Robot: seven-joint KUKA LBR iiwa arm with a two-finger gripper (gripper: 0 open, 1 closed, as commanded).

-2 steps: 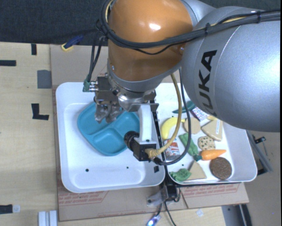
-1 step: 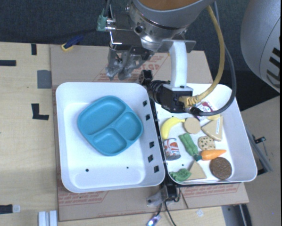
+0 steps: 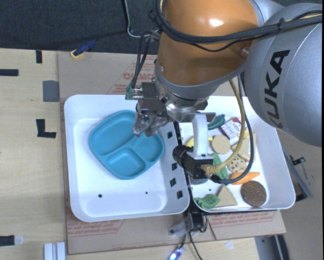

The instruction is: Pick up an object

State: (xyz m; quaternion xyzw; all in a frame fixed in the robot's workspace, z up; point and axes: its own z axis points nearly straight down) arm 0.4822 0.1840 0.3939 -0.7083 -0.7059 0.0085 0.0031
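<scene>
the gripper [image 3: 144,124] hangs over the blue divided plate [image 3: 124,145] in the left bin [image 3: 78,145], grip state unclear.

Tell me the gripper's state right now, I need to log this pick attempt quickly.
Gripper: over the blue divided plate in the left bin; whether it is open, shut or holding anything cannot be told.

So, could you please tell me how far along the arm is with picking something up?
Nothing looks picked up yet. The end effector is low over the blue divided plate in the left bin, at the plate's upper right rim. Whether it has gripped the plate I cannot tell. Securing a grasp and lifting are left. The food toys lie in the right bin.
</scene>
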